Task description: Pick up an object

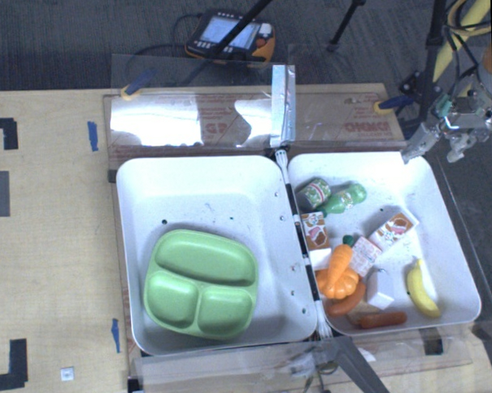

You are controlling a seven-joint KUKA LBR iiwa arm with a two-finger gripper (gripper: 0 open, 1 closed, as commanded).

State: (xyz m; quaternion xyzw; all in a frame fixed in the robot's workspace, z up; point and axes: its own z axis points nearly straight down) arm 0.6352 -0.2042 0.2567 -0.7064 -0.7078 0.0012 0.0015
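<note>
Approach step: the two-finger gripper, finger state indiscernible, hovers beside the right white bin; next, descend toward the yellow plastic banana.

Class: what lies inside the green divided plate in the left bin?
The green divided plate shows three compartments with nothing visible in them. Whatever lies beneath it on the left bin floor is covered.

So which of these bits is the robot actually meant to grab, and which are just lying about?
For the job, all in the right bin:
banana
orange toy
green bottle
carton
sausage
gripper, at the bin's far corner

Lying about:
green tray in the left bin
handheld screen behind the bench
</note>
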